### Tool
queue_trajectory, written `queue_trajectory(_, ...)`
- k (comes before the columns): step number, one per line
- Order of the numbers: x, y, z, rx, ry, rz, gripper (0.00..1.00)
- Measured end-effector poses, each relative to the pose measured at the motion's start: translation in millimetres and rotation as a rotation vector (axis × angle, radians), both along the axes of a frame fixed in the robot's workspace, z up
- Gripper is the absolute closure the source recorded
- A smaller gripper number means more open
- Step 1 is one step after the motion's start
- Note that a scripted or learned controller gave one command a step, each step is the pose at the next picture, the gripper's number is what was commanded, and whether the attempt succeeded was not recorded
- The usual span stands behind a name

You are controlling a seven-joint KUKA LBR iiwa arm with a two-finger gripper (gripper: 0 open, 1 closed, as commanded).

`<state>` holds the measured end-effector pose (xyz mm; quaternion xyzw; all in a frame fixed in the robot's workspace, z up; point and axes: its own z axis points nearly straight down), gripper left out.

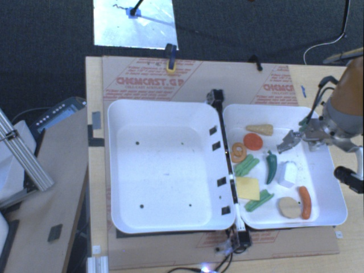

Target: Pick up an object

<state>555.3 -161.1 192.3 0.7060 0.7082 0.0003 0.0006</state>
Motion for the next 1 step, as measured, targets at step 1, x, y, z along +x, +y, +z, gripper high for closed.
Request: queue_trajectory(1, 56.6, -27.9, -113.5, -0.002, 0.001, 0.002, 0.00)
